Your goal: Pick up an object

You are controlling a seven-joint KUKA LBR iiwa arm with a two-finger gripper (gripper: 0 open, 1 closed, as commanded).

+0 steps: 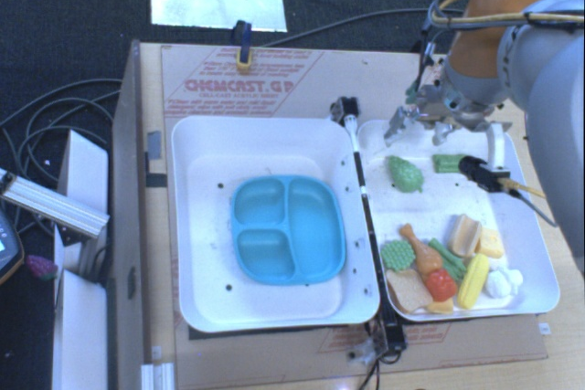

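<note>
The gripper hangs over the far end of the right bin, its two fingers spread wide with no object between them. The fingertips are small and pale against the white bin wall, so I cannot tell whether they touch the floor or hover above it. The wrist and the orange band cover part of the bin's far right corner. The grey arm runs out of the picture on the right.

Just in front of the gripper, apart from it, lies a green leafy piece. A small green block lies beside it to the right. Both rest on the bin floor.

At the near end of that bin is a crowded heap:
- a drumstick
- a round green piece
- a bread slice
- a red piece
- a long yellow piece
- a tan wedge
- a yellow block
- a white lump

These overlap one another. A green strip and an orange bit are half buried, too little showing to name them.

The left bin holds a blue divided tray, lying flat near its middle. Both bins sit on a cardboard sheet with red print, part of which they cover.
</note>
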